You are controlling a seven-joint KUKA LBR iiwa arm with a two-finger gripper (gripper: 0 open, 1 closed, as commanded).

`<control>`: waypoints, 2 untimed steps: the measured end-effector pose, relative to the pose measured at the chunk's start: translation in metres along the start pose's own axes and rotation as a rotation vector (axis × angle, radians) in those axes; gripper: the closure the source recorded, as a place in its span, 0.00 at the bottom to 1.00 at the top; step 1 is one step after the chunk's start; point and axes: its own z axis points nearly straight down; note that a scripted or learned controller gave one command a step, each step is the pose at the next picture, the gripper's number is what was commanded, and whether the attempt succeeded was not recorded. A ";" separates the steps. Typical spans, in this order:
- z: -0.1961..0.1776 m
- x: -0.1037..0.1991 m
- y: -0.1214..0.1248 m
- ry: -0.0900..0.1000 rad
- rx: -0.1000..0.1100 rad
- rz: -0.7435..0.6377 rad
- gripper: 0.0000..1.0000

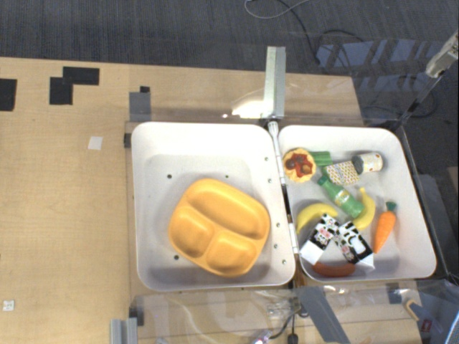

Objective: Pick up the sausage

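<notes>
The sausage (pixel 334 269) is a reddish-brown link lying at the front of the right bin (pixel 412 192), partly hidden under a black-and-white cow-print carton (pixel 337 241). Only its lower edge shows below the carton.
The right bin also holds a banana (pixel 313 215), a green bottle (pixel 341 197), a carrot (pixel 384 228), a small pizza (pixel 299 165), and a small can (pixel 369 163). A yellow divided plate (pixel 219 226) sits in the left bin (pixel 154 163). A metal post (pixel 275 77) stands behind the bins.
</notes>
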 end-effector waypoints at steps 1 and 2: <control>-0.015 -0.001 0.003 -0.014 -0.006 -0.005 1.00; -0.029 -0.001 0.005 -0.028 -0.013 -0.010 1.00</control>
